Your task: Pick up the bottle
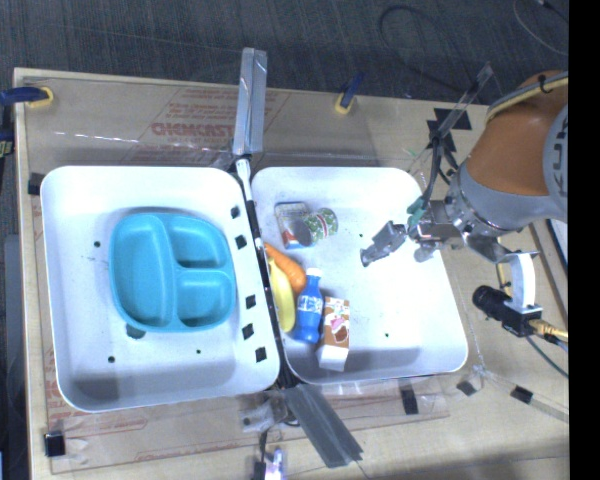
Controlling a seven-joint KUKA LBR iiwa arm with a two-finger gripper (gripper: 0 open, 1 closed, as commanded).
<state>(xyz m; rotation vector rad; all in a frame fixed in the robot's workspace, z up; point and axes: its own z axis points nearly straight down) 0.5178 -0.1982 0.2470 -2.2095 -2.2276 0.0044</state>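
Observation:
A small blue bottle [309, 310] with a white cap lies in the right bin [420, 298], near its left wall. It rests between a yellow banana [283, 298] and a small juice carton [334, 334]. My gripper [401, 241] hangs over the right part of the same bin, well to the right of the bottle and a little farther back. Its two fingers stand apart with nothing between them.
An orange carrot [285, 264] lies behind the banana. A clear cup and a green-labelled can [307, 223] lie at the back of the right bin. The left bin [80, 208] holds a blue divided tray [173, 270]. A metal divider [248, 108] runs between the bins.

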